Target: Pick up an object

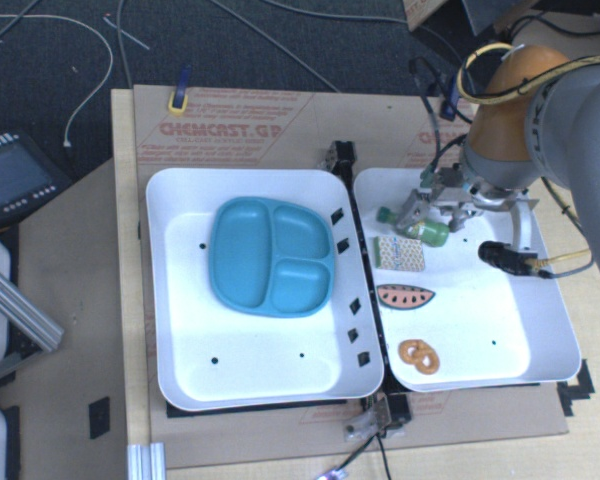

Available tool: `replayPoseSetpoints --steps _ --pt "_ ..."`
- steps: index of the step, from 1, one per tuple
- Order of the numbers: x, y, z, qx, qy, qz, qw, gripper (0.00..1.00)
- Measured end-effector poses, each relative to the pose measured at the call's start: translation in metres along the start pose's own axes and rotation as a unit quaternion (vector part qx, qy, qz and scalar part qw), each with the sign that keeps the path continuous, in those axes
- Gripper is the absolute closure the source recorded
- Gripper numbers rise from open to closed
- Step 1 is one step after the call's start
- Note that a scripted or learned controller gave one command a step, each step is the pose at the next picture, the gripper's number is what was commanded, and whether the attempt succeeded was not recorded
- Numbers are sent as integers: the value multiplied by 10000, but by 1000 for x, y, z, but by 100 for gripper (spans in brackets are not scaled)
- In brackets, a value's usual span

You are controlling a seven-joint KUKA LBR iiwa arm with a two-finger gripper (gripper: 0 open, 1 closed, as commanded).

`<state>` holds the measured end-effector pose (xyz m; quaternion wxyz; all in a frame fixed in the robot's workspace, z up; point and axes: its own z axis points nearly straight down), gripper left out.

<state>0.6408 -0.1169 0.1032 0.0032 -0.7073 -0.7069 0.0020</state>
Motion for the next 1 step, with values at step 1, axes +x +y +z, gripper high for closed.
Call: replayPoseSetpoints --steps 1 --pt "-2 2 -19 -25 -15 -5 10000 100"
